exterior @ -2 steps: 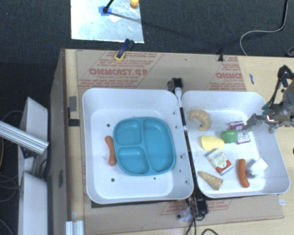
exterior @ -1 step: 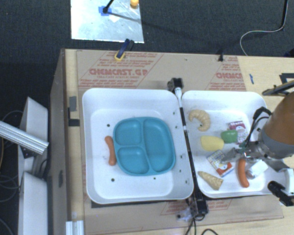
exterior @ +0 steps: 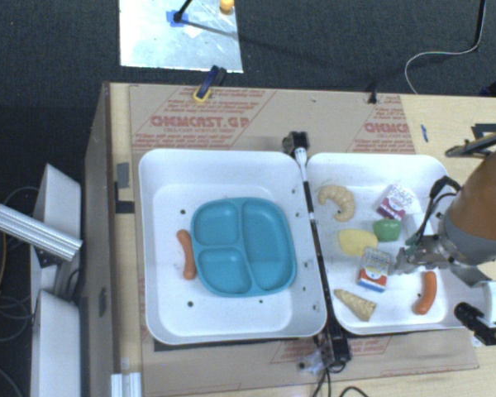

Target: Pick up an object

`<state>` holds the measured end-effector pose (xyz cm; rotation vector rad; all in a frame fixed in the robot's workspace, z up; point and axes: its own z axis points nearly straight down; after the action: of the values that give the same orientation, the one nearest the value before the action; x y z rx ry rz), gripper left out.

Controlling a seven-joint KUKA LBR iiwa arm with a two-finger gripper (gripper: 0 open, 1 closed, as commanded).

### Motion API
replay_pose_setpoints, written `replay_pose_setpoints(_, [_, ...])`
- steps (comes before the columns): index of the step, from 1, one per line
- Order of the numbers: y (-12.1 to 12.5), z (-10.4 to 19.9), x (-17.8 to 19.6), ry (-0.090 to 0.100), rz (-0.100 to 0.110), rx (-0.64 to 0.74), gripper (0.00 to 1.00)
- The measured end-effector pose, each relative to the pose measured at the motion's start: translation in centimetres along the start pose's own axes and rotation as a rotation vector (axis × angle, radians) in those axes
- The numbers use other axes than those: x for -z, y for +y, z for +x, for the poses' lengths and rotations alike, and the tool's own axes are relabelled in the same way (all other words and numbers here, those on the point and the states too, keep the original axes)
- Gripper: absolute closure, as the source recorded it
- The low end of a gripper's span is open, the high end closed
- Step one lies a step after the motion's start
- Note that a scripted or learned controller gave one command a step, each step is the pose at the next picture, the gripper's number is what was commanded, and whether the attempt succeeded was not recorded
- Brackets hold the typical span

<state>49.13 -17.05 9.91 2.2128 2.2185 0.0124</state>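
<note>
We see the pincer (exterior: 401, 259) low in the right bin (exterior: 430, 170), just right of the small carton (exterior: 374, 270); can't tell its opening. Lemon (exterior: 357, 240) sits just above the carton, sausage (exterior: 426, 293) to its right.

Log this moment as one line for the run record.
arm: over right bin | gripper: beside small carton | nothing seen held | left bin: blue tray, sausage | status: pick not done

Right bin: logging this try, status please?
Gripper low in right bin, at a small carton, hold unconfirmed. Sausage, lemon, cone crowd close beside.
</note>
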Motion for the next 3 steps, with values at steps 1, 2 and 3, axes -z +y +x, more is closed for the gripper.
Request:
replay_pose_setpoints(1, [-0.4, -1.0, 2.5, -0.001, 0.008, -0.001, 1.00])
replay_pose_setpoints(2, [-0.4, -1.0, 2.5, 0.000, 0.009, -0.001, 0.00])
replay_pose_setpoints(3, [5.1, 4.4, -1.4, 0.001, 0.008, 0.002, 0.00])
